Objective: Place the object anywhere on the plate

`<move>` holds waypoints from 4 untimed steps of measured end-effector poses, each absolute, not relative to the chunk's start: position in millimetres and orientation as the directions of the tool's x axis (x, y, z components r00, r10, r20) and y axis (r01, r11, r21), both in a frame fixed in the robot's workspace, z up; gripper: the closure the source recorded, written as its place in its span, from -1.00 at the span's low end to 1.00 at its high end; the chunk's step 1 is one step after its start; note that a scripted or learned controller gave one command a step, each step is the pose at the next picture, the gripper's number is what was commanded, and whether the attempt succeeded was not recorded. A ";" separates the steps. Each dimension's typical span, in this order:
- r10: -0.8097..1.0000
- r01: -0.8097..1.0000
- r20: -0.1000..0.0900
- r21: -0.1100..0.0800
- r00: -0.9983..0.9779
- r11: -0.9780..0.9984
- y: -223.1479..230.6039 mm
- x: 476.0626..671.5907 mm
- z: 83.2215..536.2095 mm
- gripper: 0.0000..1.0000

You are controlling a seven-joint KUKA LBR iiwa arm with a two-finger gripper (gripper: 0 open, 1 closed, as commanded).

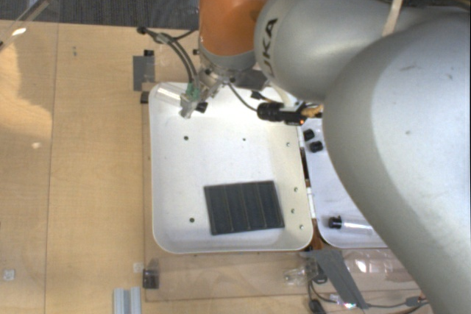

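Nearest me, the dark ribbed plate (243,207) lies flat in the left bin (165,180), close to its front wall. Farther back, the white floor is bare up to the pincer (193,105), which hangs at the bin's far left corner. A clear object (168,93) shows just beside it there, well apart from the plate. Whether the pincer is clenched or released, I cannot tell.
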State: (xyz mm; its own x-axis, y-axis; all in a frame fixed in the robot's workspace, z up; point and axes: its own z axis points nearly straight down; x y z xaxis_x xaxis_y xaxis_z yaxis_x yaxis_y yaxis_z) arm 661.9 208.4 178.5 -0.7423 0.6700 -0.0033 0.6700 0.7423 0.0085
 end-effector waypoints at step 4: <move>0.502 0.502 -0.009 0.009 -0.865 0.865 148.9 655.4 88.6 1.00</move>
State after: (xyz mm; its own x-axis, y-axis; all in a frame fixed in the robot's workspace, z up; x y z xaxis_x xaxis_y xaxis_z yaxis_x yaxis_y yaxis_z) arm 655.4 148.9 88.6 -0.8648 0.5021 -0.0085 0.5020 0.8648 0.0086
